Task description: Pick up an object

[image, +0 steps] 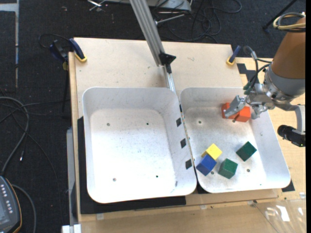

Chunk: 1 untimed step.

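Observation:
An orange block (pixel 233 112) lies near the back of the right bin (pixel 272 178), partly covered by my gripper (pixel 247 107), which hangs directly over it from the right. Whether the block touches the bin floor or is lifted I cannot tell. Toward the front of the same bin sit a yellow block (pixel 213 151), a blue block (pixel 206 165) touching it, a green block (pixel 228 168) and a darker green block (pixel 246 151).
The left bin (pixel 97 130) stands beside the right one, sharing a raised middle rim (pixel 182 130). A slanted metal rail (pixel 148 25) reaches down to the bins' back edge. Clamps sit at the bench's back corners.

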Tool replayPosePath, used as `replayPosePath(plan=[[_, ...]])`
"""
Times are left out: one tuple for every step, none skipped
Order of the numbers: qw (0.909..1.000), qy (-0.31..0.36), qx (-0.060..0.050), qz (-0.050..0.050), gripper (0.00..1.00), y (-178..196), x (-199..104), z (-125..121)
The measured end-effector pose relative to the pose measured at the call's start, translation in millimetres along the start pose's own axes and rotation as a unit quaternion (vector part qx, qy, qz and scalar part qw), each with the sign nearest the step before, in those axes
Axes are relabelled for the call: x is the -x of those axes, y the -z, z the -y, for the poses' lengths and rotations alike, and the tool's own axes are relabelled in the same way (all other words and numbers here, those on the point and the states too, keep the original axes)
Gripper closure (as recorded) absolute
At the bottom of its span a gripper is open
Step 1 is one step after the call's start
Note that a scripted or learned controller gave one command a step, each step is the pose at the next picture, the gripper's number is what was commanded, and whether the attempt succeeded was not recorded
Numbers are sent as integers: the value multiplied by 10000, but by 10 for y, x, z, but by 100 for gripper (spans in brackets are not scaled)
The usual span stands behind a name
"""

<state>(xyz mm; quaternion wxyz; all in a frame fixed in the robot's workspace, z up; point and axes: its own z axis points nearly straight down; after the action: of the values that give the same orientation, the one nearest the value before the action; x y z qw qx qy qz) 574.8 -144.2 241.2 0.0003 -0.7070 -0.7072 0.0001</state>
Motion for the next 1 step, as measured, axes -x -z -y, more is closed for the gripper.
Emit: replayPosePath(plan=[[10000, 2, -45, -14, 0, -1253, -441, 452]])
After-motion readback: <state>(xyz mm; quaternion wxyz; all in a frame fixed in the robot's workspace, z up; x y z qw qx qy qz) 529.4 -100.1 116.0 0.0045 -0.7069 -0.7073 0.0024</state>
